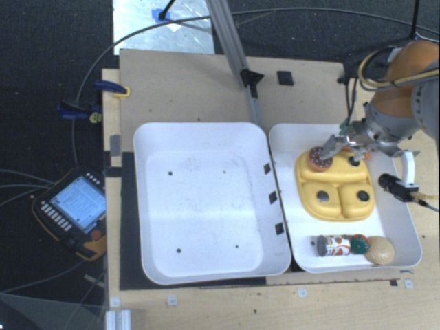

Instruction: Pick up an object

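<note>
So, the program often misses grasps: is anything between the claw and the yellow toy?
Nothing visible. The claw hangs right over the yellow toy's top end, beside a small donut-like piece lying there.

Both bins white: left bin (155,143) plain, with a few small dark dots on its floor; right bin (289,139) likewise white. Near the right bin's far edge, a yellow moulded tray (337,191); on its far left corner sat a brown ring (320,157) with pale speckles. By the near edge, a small bottle (338,245), red and white label, green at one end, and a tan rounded object (380,250). Bench (185,88) pale brown board. Arm (402,91) grey with an orange band. Gripper (345,146) silver-grey metal.
</note>
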`<state>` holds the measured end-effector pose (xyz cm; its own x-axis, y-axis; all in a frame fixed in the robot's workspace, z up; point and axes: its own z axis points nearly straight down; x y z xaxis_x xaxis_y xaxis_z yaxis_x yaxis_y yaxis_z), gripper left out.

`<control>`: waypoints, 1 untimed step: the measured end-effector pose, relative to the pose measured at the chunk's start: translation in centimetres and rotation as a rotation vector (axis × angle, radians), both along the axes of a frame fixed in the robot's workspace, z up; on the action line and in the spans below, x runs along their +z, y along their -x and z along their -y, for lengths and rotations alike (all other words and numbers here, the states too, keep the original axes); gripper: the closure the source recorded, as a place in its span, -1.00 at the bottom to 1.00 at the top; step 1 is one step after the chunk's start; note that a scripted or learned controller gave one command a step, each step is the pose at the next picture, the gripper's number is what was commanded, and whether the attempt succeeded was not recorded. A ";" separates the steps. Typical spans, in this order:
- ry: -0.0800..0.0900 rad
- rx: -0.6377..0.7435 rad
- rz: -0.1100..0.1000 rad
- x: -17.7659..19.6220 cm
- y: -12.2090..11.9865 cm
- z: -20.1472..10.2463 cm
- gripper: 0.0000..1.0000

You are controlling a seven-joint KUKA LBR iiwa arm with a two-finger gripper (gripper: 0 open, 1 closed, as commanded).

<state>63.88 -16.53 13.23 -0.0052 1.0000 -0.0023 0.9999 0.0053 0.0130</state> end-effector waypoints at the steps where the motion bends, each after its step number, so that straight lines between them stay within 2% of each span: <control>1: -0.001 -0.001 0.002 0.9 0.0 0.0 1.00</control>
<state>63.93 -16.55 14.17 -0.0044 1.0000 -0.0013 0.9999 0.0044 0.0150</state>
